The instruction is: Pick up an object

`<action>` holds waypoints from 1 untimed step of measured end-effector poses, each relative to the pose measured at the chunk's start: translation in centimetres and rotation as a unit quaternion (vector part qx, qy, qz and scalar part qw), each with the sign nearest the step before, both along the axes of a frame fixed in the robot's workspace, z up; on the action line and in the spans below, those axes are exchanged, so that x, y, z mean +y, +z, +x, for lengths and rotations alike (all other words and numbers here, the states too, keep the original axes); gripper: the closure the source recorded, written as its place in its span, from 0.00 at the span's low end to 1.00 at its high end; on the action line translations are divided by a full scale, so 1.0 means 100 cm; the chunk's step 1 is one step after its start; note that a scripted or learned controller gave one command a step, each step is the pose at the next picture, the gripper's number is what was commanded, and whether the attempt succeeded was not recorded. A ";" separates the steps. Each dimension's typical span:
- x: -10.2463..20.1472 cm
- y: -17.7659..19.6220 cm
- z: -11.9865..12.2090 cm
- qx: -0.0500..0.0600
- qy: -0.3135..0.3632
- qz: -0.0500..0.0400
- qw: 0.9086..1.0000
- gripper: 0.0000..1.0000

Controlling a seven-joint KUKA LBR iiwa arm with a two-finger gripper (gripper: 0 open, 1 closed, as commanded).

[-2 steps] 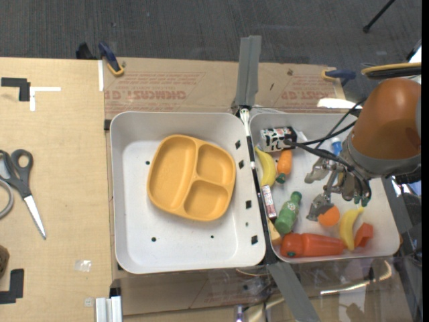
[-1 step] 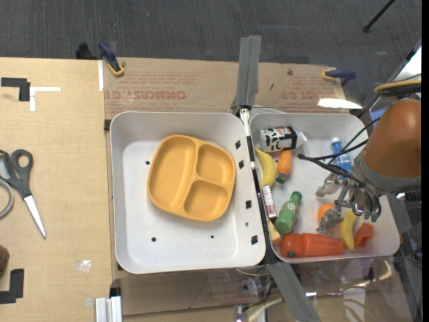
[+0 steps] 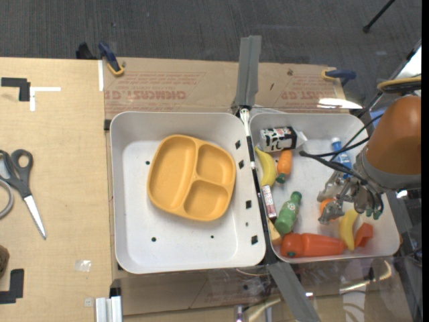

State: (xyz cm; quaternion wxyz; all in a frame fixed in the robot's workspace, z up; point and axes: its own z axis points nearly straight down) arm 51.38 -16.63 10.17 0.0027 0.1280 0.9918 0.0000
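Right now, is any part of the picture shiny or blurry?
In the camera view, bright glare whitens the right bin's back rim and the top right corner; the arm's orange band looks soft and blurry since it is close to the camera; the yellow plate in the left bin is sharp, evenly lit, with only a faint shadow.

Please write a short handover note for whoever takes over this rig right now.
Gripper: low in the right bin, over the toys at its right side; whether it grips anything cannot be told.
Right bin: banana, small carrot, green bottle, large carrot, milk carton.
Left bin: yellow divided plate.
Done: no lift confirmed.
Left: secure one object and raise it.
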 end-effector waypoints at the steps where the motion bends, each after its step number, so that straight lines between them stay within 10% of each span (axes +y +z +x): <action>1: 0.044 0.121 0.017 0.001 0.003 0.000 1.000 1.00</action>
